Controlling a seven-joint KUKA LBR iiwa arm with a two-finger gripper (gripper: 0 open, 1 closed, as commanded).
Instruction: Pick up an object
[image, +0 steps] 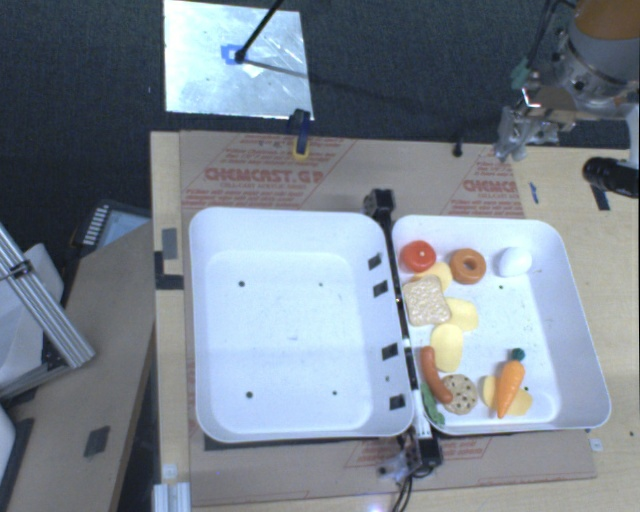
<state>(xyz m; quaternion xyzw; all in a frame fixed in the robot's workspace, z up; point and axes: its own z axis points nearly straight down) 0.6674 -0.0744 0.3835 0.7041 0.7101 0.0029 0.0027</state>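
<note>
Inspecting the bench from above, you find two shallow white bins side by side on a cardboard-covered surface. Your left bin (290, 330) shows a bare white floor with a few dark dots. Your right bin (560, 320) carries all the toy food.

Along the far row of that bin you have a red tomato (417, 256) near the dividing wall, a brown doughnut (467, 266) just beside it, and a white egg (514, 262) further right. Nearer the camera, a tan cracker (425, 300) lies against the divider, with a pale yellow piece (461, 314) touching its right side and a second yellow piece (447, 348) just below. A red sausage (434, 374) runs along the divider, and a round speckled cookie (459, 393) sits at its lower end. An orange carrot (510, 385) with a green top lies tilted toward the near right corner, resting on another yellow piece (521, 403).

Your gripper (520, 125) hangs at the upper right, over the bench beyond the far rim of the right bin, well apart from every item. Nothing is visible between its fingers. Whether the claw stands apart or together cannot be told at this angle.

A grey square panel (237, 58) lies beyond the bench at upper left.
</note>
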